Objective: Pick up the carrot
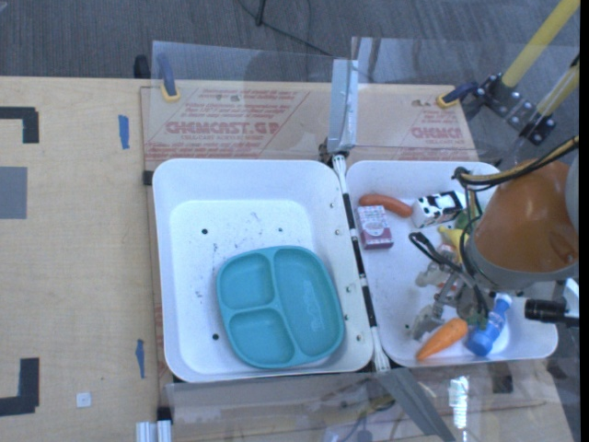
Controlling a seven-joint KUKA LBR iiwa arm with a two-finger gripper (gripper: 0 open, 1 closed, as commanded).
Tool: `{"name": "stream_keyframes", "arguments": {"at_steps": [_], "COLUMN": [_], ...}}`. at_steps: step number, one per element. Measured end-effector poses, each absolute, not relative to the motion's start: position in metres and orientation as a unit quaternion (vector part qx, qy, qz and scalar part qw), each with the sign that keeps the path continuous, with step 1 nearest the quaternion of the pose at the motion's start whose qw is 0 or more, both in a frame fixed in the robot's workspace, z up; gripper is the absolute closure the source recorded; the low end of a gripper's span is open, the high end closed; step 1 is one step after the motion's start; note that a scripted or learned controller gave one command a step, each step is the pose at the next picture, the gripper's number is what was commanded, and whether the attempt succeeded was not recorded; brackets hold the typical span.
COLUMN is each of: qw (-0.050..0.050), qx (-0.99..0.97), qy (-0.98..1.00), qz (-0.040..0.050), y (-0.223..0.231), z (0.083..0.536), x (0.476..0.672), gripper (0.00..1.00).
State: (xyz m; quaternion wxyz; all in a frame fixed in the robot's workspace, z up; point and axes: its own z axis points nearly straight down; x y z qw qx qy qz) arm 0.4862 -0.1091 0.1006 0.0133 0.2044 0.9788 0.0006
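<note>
The carrot (440, 338), orange and short, lies tilted near the front edge of the right bin (396, 343). My gripper (433, 300) hangs over the right bin just above and behind the carrot, at the end of the orange-banded wrist (525, 228). Its metal fingers (429, 320) stand apart and open, with nothing between them. The lower finger is close to the carrot's thick end, and I cannot tell whether they touch.
A blue bottle (489, 331) lies right of the carrot. A pink box (374, 226), an orange sausage (386, 204) and a black-and-white toy (437, 208) sit at the bin's back. A teal divided plate (276, 304) lies in the left bin (184, 247).
</note>
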Motion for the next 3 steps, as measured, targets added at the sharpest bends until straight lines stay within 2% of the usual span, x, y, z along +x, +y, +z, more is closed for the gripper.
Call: {"name": "stream_keyframes", "arguments": {"at_steps": [1,2,3], "qw": [0.006,0.014,0.013], "qx": [0.342,0.343,0.343], "qy": [0.94,0.939,0.939], "qz": [0.0018,0.0017,0.0017], "y": [-0.138,-0.139,-0.139], "z": [0.088,0.101,0.1], "x": [0.483,0.487,0.487], "gripper": [0.0,1.0,0.0]}}
